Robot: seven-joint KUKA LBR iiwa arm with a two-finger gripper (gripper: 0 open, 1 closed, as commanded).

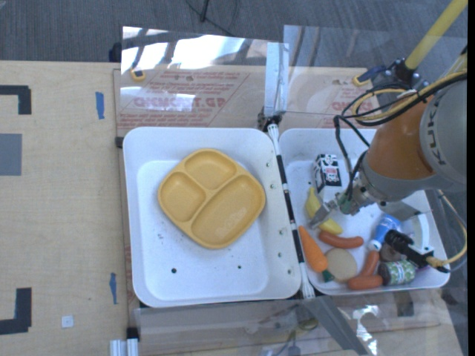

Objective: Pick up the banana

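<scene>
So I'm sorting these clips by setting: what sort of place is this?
Likely a robot lab bench: a grey-and-orange arm over two white bins, a yellow divided plate, toy food including a banana.

One fixed cam above bench, slanted down on both bins [148, 273], arm [401, 154] entering right.

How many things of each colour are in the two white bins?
Yellow: 2, the divided plate and the banana.
Orange or red: 4, the carrot, the sausage and two more pieces.
Tan: 1, a round piece.
Black and white: 1, a small carton.
Blue: 1, a can.
Green: 1, a can.
Total: 10
</scene>
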